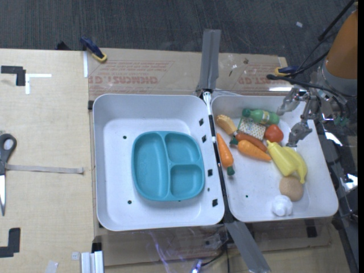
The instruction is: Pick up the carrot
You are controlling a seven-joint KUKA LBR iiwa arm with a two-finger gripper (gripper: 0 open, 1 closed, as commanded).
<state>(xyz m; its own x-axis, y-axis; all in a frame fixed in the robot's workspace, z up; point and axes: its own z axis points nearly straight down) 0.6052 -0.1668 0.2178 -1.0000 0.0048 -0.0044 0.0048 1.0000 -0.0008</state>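
You lose most of the arm [346, 50] past the right edge. Scissors [4, 169] cut off at left edge. Red vegetable [251, 141] partly hidden under neighbouring toys.

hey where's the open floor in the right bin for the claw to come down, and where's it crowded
Bare floor lies in the right bin, between the carrot along its left wall, the bananas and the near rim. The far half is crowded: bottle, tomato, second carrot. The claw hovers over the far right corner.
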